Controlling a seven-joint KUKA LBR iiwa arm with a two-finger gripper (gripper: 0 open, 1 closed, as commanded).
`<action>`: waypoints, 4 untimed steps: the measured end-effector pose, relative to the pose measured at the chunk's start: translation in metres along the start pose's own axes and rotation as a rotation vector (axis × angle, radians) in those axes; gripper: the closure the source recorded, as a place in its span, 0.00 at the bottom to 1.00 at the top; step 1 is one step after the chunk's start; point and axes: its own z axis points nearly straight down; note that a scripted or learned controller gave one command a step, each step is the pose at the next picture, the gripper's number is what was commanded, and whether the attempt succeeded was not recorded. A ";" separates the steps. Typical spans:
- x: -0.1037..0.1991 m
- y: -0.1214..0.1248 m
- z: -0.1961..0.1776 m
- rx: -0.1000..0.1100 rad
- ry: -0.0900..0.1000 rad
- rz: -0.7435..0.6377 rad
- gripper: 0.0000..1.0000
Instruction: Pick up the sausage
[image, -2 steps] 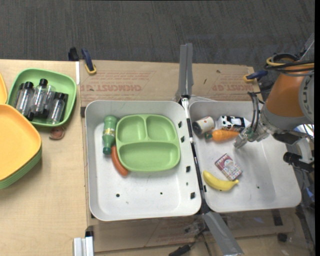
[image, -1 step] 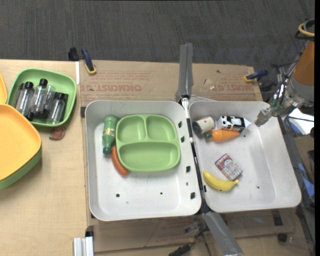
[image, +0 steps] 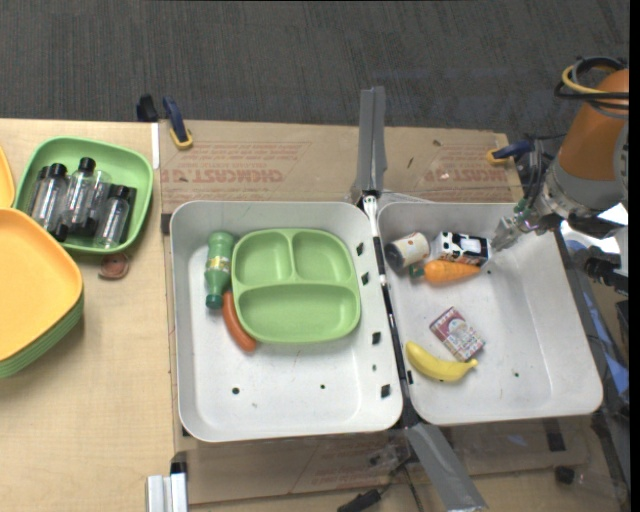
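Sausage is lying in the left bin, reddish-orange, slanting, tucked against the lower left edge of the green divided plate and just below a green bottle; it is sitting well apart from the claw, which is hanging over the upper right corner of the right bin. What could go wrong, as I judge it: the plate rim and the bottle are crowding the sausage, so a descending finger may be landing on the rim, or nudging the sausage under the plate's lip; an orange carrot is lying in the right bin just beside the claw, similar in colour, and a grasp there would be taking the wrong thing. The arm is reaching in from the right, its orange band above the wrist, the wrist tilting down and to the left; whether the claw is spread or pressed together I cannot tell; nothing is showing between its tips.
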 end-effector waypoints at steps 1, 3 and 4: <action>0.024 -0.062 0.027 0.018 0.010 0.260 1.00; 0.013 -0.038 0.008 0.023 0.002 0.946 1.00; 0.013 -0.003 0.030 0.026 -0.003 1.401 1.00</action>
